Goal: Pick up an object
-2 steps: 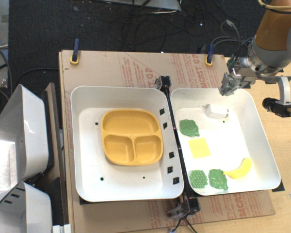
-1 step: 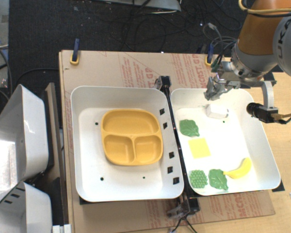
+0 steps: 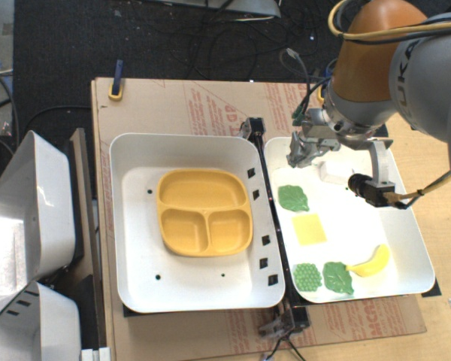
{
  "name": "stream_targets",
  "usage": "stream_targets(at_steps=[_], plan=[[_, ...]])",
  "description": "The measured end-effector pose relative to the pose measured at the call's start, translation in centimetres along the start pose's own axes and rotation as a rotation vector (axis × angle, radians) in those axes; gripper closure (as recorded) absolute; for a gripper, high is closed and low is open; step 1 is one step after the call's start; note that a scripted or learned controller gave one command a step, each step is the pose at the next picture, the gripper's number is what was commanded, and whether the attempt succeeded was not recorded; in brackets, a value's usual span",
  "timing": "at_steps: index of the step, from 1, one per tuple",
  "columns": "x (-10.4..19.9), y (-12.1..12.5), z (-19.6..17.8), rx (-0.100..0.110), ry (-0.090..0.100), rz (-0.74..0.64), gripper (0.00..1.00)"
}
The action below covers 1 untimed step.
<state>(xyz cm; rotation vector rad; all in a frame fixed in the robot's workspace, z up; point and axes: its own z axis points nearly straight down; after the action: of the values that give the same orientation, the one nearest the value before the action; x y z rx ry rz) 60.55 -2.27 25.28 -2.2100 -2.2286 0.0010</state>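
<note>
White plastic makes up both bins on the worktop [image 3: 180,107]; the left bin [image 3: 128,201] holds a yellow divided tray [image 3: 205,210], while the right bin [image 3: 413,239] holds the loose pieces. The tool [image 3: 307,150] hangs over the upper left corner of the right bin, under the grey arm [image 3: 428,74] that comes in from the upper right of the frame. How far its jaws stand apart I cannot tell, and nothing shows between them. Nearest below it in the frame lies a green leaf [image 3: 292,198], with no clear long axis. Further down sits a yellow square [image 3: 310,229], then a green sprig [image 3: 307,277] and a second leaf [image 3: 337,277] along the lower rim. A banana [image 3: 370,262] lies at lower right, its long axis slanting from lower left to upper right, tip pointing upper right. A small white piece [image 3: 333,173] rests just right of the tool. I judge the leaf the closest target: a short drop towards the frame's bottom.
</note>
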Motion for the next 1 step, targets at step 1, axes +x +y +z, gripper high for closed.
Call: stream_targets(at_steps=[1], plan=[[4.34,-1.63,1.21,0.001,0.0,0.001,1.0]])
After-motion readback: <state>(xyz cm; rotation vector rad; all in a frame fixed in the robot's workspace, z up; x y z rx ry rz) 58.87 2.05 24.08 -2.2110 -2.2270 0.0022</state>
